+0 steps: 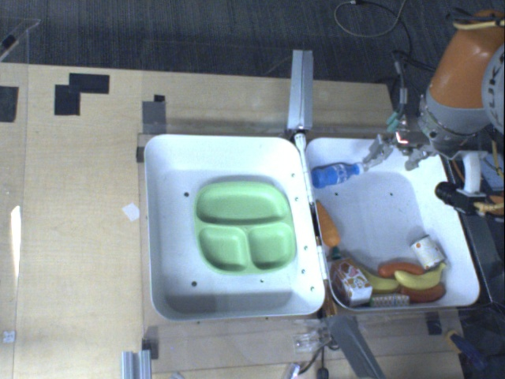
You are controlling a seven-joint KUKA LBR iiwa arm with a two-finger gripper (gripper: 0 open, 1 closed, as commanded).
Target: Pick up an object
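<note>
The grey arm [473,69] enters at the upper right of the frame, its orange band uppermost and the wrist angled down and toward the left. The pincer [392,150] sits at the wrist's lower left end, its two metal fingers [375,153] pointing left and slightly downward in the frame.

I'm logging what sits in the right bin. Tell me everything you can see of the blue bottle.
The blue bottle looks like clear blue plastic with a paler, whitish end pointing right. It lies on its side in the right bin's far-left corner, its blue end against the divider wall. The gripper hangs just beyond its pale end; whether they touch is unclear. No other item touches it.
</note>
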